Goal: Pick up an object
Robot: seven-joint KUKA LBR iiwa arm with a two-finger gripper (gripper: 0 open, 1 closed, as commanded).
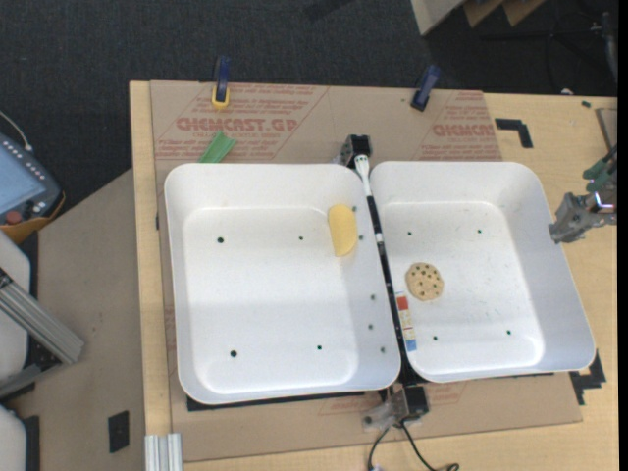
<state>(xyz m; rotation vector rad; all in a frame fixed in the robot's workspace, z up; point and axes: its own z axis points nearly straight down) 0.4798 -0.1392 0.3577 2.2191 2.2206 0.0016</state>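
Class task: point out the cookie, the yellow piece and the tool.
cookie [424, 282], camera view, centre of its top.
yellow piece [342, 230], camera view, its middle.
tool [579, 214], camera view, grey tip.

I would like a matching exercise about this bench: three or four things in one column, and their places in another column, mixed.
Things:
1. yellow object
2. round cookie
3. gripper
4. green strip

Places:
A. on the cardboard, above the left bin
B. in the right bin
C. at the right bin's outer right edge
D. in the left bin, near its right wall

Pairs: 1-D, 2-B, 3-C, 4-A
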